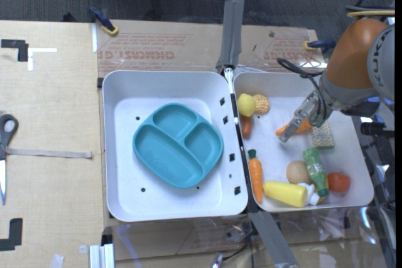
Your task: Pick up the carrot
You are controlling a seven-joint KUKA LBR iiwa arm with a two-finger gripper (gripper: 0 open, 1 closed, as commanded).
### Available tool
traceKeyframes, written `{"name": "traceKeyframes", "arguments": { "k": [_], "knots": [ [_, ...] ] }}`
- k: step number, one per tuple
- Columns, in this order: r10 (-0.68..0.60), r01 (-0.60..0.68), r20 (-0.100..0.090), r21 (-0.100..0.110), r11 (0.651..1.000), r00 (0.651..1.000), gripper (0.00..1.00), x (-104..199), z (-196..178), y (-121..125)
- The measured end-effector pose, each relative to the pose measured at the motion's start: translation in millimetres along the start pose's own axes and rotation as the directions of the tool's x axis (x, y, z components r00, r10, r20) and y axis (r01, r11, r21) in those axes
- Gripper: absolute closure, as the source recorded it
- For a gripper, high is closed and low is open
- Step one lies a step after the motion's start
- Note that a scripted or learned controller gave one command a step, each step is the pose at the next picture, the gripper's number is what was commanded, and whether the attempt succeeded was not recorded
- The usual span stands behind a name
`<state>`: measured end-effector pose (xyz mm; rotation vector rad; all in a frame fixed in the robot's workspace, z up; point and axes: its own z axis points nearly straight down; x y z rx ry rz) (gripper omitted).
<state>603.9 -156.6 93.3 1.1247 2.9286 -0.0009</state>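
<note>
The carrot (255, 176), orange with a green top, lies lengthwise against the left wall of the right bin (352, 135), pointing toward the front. My gripper (286, 134) reaches down into the middle of that bin, to the upper right of the carrot and clearly apart from it. A small orange piece (300, 127) lies right at the gripper's tip, partly covered by it. I cannot make out whether that piece is held.
The right bin also holds a corn cob (254, 104), a small brown item (246, 127), a speckled sponge block (323, 135), a green bottle (316, 170), a potato (297, 171), a yellow bottle (286, 193) and a tomato (338, 182). A blue divided plate (178, 145) lies in the left bin (119, 135).
</note>
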Motion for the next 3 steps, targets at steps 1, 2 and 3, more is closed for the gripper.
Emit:
{"name": "traceKeyframes", "arguments": {
  "k": [1,2,3],
  "knots": [
    [0.206,-0.206,-0.002,0.002,0.979,0.979,0.00,17,1,19],
    [0.363,-0.363,-0.003,0.002,0.932,0.932,0.00,6,1,-11],
    [0.359,-0.359,0.001,0.000,0.933,0.933,1.00,6,-9,-10]
  ]
}}
